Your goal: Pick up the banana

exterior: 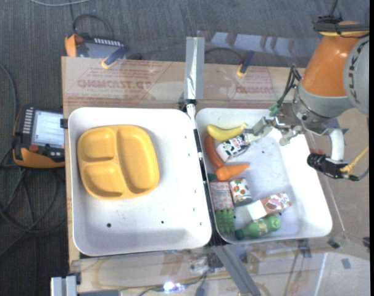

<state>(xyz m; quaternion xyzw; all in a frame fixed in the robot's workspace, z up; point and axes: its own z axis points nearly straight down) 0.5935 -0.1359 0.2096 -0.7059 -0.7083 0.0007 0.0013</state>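
From the camera view above the table, the banana (225, 130) lies in the right bin (310, 193), up in its far left corner, close against the wall that divides the two bins. Just below it sits a small black-and-white carton (234, 146), touching or nearly so, and an orange carrot (232, 171) lies a little nearer the camera. Further down there's a cluster of small packets and a green bottle (258, 227) along the near edge.

The arm (332, 73) reaches in from the right, orange band bright above the wrist, and the tool (261, 128) is poised just beside the banana's right tip. Whether its fingers are spread or pressed together, I cannot tell at this size and angle. Nothing is visibly pinched between them.

Over in the left bin (100, 227), a yellow divided plate (118, 161) sits alone, well apart from the action.

So, progress: the banana rests on the bin floor, not lifted. By my reckoning the approach is close to complete; the grasp and the lift are all left to do.
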